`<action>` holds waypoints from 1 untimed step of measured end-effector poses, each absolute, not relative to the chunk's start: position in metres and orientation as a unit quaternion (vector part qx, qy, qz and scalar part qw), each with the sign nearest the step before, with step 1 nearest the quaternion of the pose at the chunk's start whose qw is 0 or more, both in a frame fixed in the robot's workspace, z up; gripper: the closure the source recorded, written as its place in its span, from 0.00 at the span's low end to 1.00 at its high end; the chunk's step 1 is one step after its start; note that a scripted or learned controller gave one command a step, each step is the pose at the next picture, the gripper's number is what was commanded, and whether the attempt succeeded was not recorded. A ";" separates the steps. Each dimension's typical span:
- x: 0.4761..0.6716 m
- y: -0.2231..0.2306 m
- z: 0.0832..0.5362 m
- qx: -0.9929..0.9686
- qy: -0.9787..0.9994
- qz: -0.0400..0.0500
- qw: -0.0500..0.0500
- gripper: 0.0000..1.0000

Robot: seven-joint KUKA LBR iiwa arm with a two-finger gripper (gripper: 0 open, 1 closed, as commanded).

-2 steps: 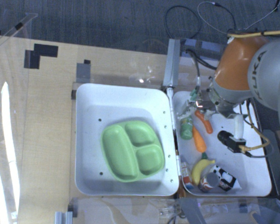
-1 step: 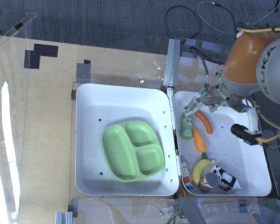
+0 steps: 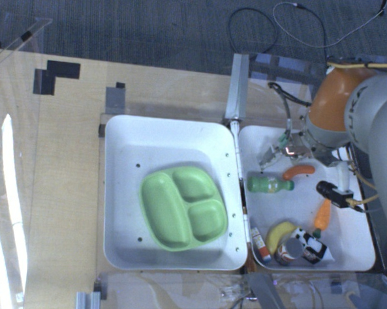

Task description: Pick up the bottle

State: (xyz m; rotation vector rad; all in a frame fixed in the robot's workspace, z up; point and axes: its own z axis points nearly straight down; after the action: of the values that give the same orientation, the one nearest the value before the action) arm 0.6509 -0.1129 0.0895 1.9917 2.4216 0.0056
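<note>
Lying on its side in the right bin [image 3: 350, 258], the green bottle [image 3: 269, 184] rests close to that bin's left wall, cap end pointing right toward an orange sausage-shaped toy [image 3: 299, 170]. The gripper [image 3: 275, 151] hangs just above and behind it, fingers spread apart with nothing between them, probably poised for a descent. Because the bottle lies flat near the wall, a grasp across its narrow body looks most workable. The left bin [image 3: 120, 231] carries a green divided plate [image 3: 184, 207].
</note>
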 end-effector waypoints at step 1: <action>0.596 -0.092 0.090 0.634 0.773 0.003 0.003 0.00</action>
State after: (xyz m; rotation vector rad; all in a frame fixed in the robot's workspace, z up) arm 0.5962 -0.0922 0.0898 1.9877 2.4254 0.0079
